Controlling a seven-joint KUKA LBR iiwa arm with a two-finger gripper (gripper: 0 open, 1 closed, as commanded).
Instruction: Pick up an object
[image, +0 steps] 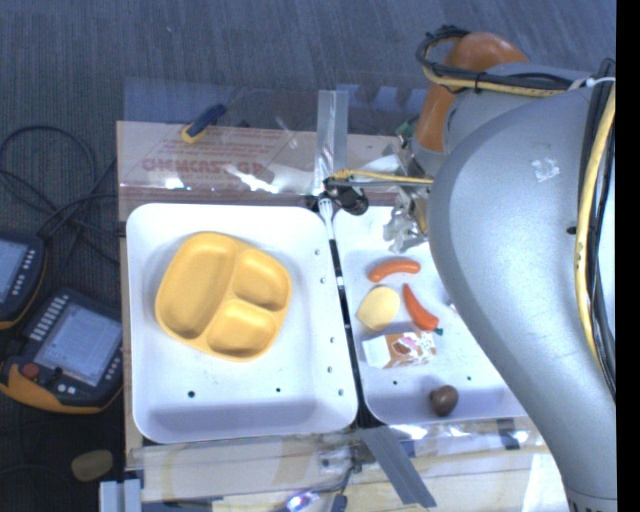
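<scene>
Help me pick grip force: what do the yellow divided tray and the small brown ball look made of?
Yellow divided tray: likely moulded plastic, smooth and semi-glossy, with soft highlights on rounded compartments. Small brown ball: unclear, perhaps plastic or wood; dark with a faint sheen.

You have a yellow divided tray (224, 294) lying in the left bin (150, 400). In the right bin (480, 400) lie an orange sausage (394, 268), a carrot (420, 307), a pale potato (378, 308), a wrapped packet (408, 348) and a dark ball (443, 400). Your claw (403, 228) hangs over that bin's far end.
</scene>
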